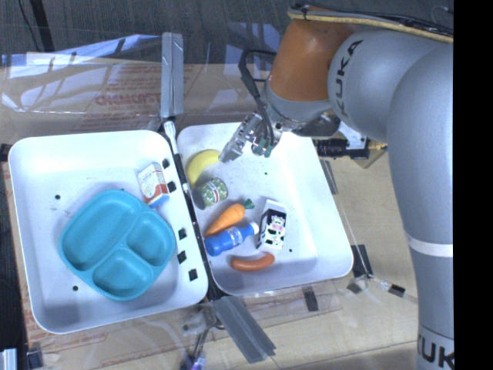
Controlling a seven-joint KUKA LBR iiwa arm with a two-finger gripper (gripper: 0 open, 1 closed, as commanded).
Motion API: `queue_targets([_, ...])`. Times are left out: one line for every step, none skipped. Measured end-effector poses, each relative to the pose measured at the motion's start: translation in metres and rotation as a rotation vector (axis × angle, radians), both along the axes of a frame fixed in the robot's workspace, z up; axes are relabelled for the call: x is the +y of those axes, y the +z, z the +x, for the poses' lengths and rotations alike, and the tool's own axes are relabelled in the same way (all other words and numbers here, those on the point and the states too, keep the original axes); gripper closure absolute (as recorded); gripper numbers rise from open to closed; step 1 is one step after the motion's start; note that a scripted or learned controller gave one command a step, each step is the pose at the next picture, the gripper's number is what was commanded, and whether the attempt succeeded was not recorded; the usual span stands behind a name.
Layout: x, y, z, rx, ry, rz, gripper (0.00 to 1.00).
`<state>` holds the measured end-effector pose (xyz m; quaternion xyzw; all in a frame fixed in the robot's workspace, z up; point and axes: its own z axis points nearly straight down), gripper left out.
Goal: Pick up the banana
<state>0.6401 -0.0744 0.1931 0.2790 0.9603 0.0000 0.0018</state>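
Camera view: my end effector (248, 139) is hanging over the far part of the right bin (327, 230), just beside the banana (202, 163); nothing is sitting between its fingers, and I cannot tell whether they are apart or together. The banana is lying at the right bin's far left corner, touching a green-labelled can (212, 192). Nearer, a carrot (228, 216), a blue bottle (229, 239), a cow-print milk carton (273, 227) and a sausage (252, 263) are clustering together. The left bin (46, 168) is holding a blue divided plate (117, 243) and a small red-and-white carton (152, 182).
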Motion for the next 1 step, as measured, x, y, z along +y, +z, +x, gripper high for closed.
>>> queue_targets([0.0417, 0.0330, -0.0248, 0.005, 0.264, 0.000, 1.00])
